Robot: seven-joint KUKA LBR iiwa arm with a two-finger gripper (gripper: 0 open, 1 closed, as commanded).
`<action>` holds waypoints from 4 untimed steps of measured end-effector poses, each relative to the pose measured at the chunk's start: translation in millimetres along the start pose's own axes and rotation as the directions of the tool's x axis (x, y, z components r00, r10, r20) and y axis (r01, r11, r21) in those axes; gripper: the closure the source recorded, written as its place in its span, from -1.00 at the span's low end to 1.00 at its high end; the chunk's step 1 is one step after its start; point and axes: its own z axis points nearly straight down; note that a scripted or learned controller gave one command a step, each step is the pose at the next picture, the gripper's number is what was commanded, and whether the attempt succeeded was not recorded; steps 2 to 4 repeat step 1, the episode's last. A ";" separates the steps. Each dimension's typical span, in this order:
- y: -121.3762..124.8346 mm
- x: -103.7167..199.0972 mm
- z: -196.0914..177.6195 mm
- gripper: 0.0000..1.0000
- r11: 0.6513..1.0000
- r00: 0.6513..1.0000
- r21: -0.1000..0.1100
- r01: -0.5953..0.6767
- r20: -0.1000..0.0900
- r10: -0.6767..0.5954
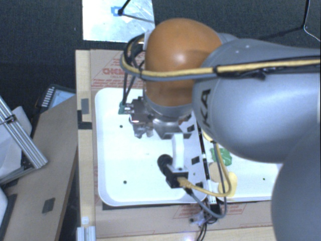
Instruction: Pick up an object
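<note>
My gripper [142, 129] hangs over the upper middle of the left white bin [113, 159], under the orange band and the big grey wrist. Nothing can be seen held at its tip. In the right bin [256, 185], just past the divider, a green object [224, 157] peeks out from under the arm. A pale tan rounded object [217, 173] lies right in front of it. The arm hides most of the right bin and the back of the left bin.
The bins rest on a cardboard sheet [108, 72]. A brown board [47, 185] and an aluminium rail [20, 134] lie to the left of the bench. A shiny foil sheet [118, 11] sits behind the bins.
</note>
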 end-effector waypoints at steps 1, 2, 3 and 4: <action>-0.7 0.0 -4.0 1.00 1.000 1.000 0.008 0.004 0.005 -0.004; -0.7 0.0 -4.0 1.00 1.000 1.000 0.008 0.004 0.005 -0.004; -0.7 0.0 -4.0 1.00 1.000 1.000 0.008 0.004 0.005 -0.004; -0.7 0.0 -4.0 1.00 1.000 1.000 0.008 0.004 0.005 -0.004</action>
